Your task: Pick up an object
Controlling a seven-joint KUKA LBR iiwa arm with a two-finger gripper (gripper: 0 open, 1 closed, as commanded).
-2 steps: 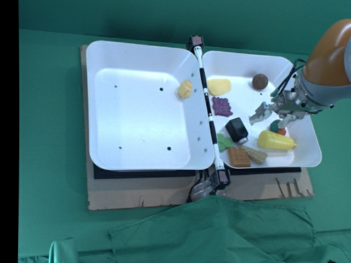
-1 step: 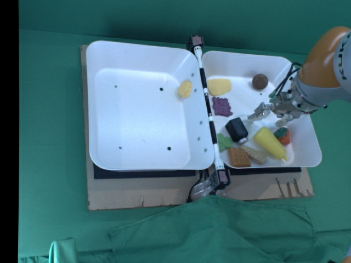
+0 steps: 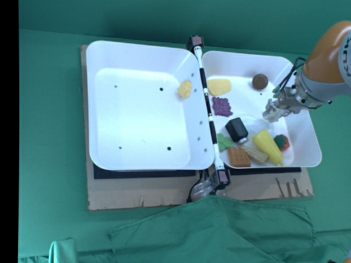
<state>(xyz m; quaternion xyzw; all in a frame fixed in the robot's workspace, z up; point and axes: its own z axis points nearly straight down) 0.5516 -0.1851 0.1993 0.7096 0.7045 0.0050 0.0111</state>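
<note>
Two bins side by side on the tabletop (image 3: 49, 147). The left bin (image 3: 109, 56) just has one small lump (image 3: 185, 89) up against its right wall. The right bin (image 3: 307, 152) holds the rest: a ball (image 3: 260, 81) at the back, a block (image 3: 237, 129) mid-bin, a waffle (image 3: 239, 156) and pepper (image 3: 268, 146) up front. The hand (image 3: 272, 112) hangs over the right bin's middle.

Desk (image 3: 49, 119) covered in green cloth, wall behind it same green. Brown cardboard sheet (image 3: 109, 193) lies flat on the desk, a dark mat (image 3: 137, 174) showing at its front edge. Loose crumpled green fabric (image 3: 219, 229) bunched along the near side. Even, soft lighting.
</note>
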